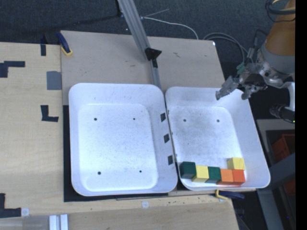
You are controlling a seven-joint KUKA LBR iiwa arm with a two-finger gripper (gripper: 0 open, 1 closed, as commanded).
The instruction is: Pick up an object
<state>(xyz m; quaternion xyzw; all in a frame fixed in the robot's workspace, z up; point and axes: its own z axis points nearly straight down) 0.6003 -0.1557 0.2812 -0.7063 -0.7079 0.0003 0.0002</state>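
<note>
Dark carpet surrounds a pale wooden desk (29,128) seen from above at a slant, with bits of dark tape along its left side. A tan board lies over the desk's middle, and a grey metal rail (136,28) runs down across it from the top edge.

Two shallow white bins sit side by side toward the desk's front edge. Leftmost is the left bin (115,92), its floor bare and speckled. Touching its right wall is the right bin (249,128). Along that bin's front wall, toward its front right corner, stands a tight row of small blocks: a dark green block (187,169), a yellow block (202,172), a green block (214,174), an orange block (227,176), and a red-orange block (238,177) with another yellow block (235,163) just behind it. These are the things to pick from.

Farthest right, the gripper (232,86) hangs over the right bin's back right corner, well apart from the blocks. Whether the jaws are released or clenched cannot be told; nothing is visible between them.

Likely trouble: the blocks touch one another and crowd the front wall, so the jaws may straddle two at once, push the row aside, or strike the bin's rim on the way down.

Open room is generous over the right bin's bare middle and back, which offers a clear path toward the row.
</note>
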